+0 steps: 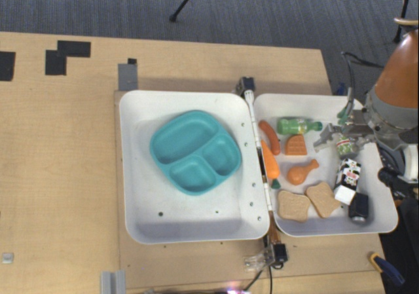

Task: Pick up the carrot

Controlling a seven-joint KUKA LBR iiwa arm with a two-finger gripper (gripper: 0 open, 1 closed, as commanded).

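Two white bins sit side by side on the desk. Left bin contains a teal divided plate, lying flat, roughly central.

Right bin contains the toy food. Carrot: orange, elongated, lying flat along the bin's left wall, just beside the divider between the bins, green stub at its lower end. A red sausage lies just above it, angled, its lower end close to the carrot's upper end. Green bottle lies on its side near the top of the bin; an orange wedge-shaped piece sits just below it. A drumstick-shaped piece lies right of the carrot, near but apart from it. Two bread slices and lie at the bottom of the bin, touching each other. A black-and-white carton and a dark object lie toward the right wall.

Arm enters from the right, orange band visible at the frame edge. Tool hangs over the upper right part of the right bin, well apart from the carrot, with the bottle and wedge between them. Finger state: cannot tell, metal parts overlap and blur. Nothing visibly held
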